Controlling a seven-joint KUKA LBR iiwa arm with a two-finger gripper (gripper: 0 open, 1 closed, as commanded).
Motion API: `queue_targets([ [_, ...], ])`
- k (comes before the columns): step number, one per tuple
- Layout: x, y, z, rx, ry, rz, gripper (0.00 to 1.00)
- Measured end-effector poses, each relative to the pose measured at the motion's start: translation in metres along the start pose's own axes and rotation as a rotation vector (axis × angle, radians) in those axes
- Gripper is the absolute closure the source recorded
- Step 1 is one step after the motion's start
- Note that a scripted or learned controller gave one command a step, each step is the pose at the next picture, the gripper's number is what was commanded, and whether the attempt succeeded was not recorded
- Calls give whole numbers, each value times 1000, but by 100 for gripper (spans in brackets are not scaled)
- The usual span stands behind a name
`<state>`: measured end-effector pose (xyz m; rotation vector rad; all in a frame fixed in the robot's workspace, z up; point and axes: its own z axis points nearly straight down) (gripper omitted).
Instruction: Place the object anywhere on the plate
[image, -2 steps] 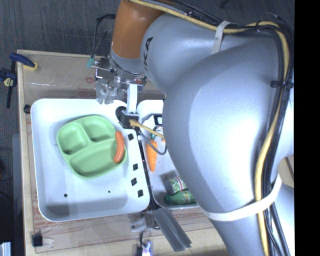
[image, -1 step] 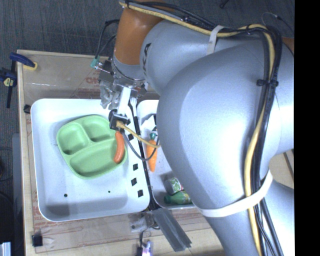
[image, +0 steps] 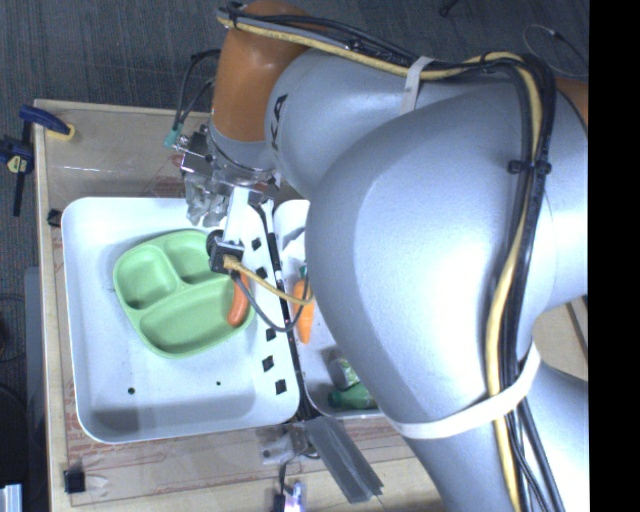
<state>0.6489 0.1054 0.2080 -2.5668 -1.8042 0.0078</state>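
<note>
We see the grey arm (image: 440, 250) filling the right side, wrist over the left bin (image: 90, 300). The hand (image: 205, 205) hangs at the far edge of the green divided plate (image: 170, 300); whether spread or pressed together, we cannot tell. An orange carrot-like object (image: 237, 305) lies at the plate's right rim. A second orange piece (image: 303, 310) sits just beside, across the divider.

Bulky grey arm (image: 420, 230), orange band (image: 245, 80), yellow-black cables (image: 520, 220)
</note>
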Motion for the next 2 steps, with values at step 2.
queue_targets([
  [2,-77,-14,-126,-6,1,-205,100],
])
